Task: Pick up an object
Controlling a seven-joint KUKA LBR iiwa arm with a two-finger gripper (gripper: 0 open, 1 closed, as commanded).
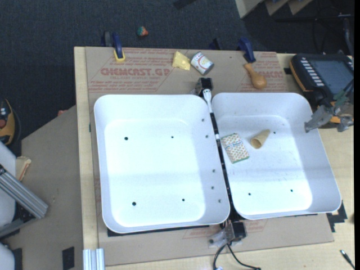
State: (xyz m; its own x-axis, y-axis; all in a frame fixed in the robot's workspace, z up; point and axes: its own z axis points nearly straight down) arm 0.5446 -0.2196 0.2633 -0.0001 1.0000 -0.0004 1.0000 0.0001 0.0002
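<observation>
Camera view: the hand (315, 122) hangs over the right bin's (315, 167) far-right rim (grip state unreadable); two objects lie leftward, one patterned packet (234, 148), one cone (260, 139), with open floor around them.

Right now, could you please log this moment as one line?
tool: at right bin right rim | patterned box, cone: in right bin, untouched | left bin

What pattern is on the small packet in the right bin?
Small dots on a pale ground, on the packet, best seen in the camera view.
</observation>
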